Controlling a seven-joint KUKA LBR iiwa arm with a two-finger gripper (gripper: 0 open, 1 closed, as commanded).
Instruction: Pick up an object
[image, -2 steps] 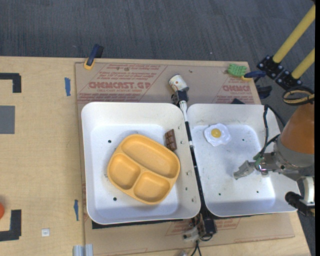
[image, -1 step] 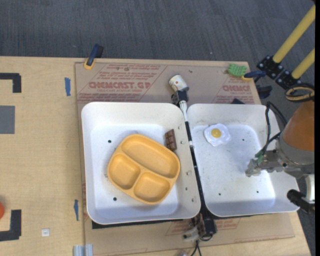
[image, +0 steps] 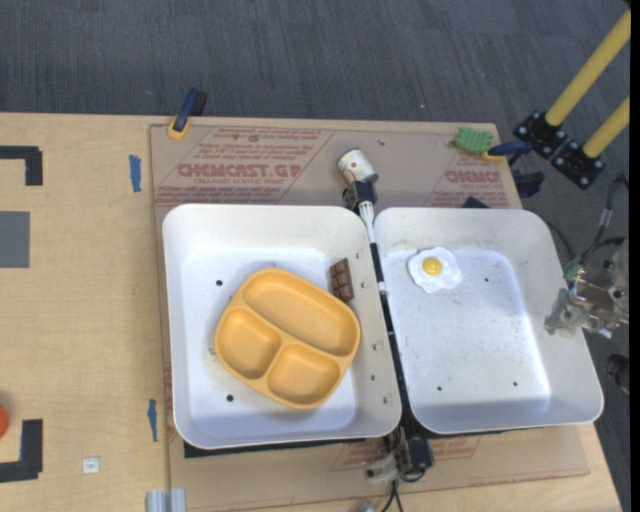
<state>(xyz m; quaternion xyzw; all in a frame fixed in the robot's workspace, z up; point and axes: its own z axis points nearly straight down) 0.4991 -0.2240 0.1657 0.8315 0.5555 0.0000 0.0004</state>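
Left bin (image: 190, 330) holds a yellow divided tray (image: 288, 336) and a small brown block (image: 341, 280) against its right wall; right bin (image: 520, 390) holds a flat fried-egg toy (image: 433, 268), likely to slip a pinch; the gripper (image: 585, 305) waits at that bin's right rim, its grip state impossible to tell.

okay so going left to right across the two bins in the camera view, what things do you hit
Yellow divided tray in the left bin → small brown block by that bin's right wall → fried egg toy in the right bin → gripper at the right bin's right edge.
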